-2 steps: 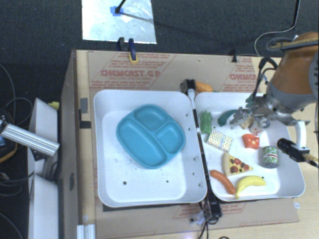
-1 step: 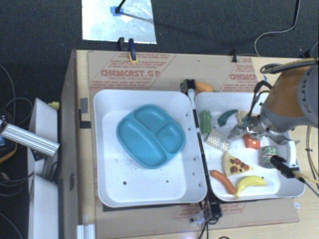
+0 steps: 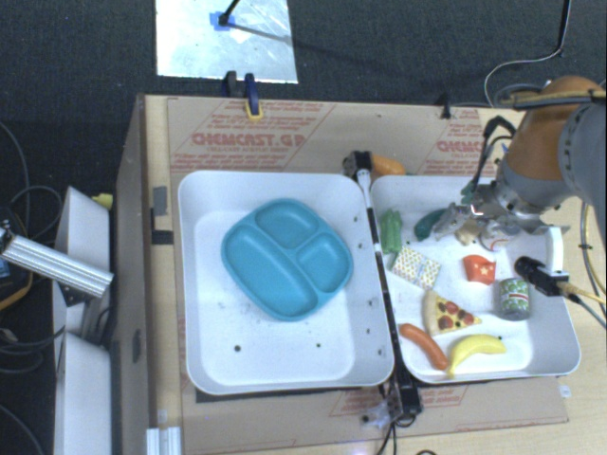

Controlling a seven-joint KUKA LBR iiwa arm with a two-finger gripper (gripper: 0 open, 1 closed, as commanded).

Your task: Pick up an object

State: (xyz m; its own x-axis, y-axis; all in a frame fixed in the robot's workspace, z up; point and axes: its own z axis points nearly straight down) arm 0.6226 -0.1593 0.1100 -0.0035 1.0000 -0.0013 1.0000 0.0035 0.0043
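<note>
Toys in the right bin (image 3: 567,354), with the hand (image 3: 471,210) low near the bin's far side.

The hand sits just beside a dark green toy (image 3: 429,223), so the pick looks only begun; next it must close on one toy and lift. I cannot tell if the hand is open or has anything. The hand is blurry, and the arm (image 3: 542,154) is cut off at the edge. The banana (image 3: 475,349), pizza slice (image 3: 448,313) and red toy (image 3: 480,268) lie apart.

One fixed camera looks down at a slant on the worktop (image 3: 285,140), both bins whole, arm (image 3: 545,150) entering at three o'clock.
</note>
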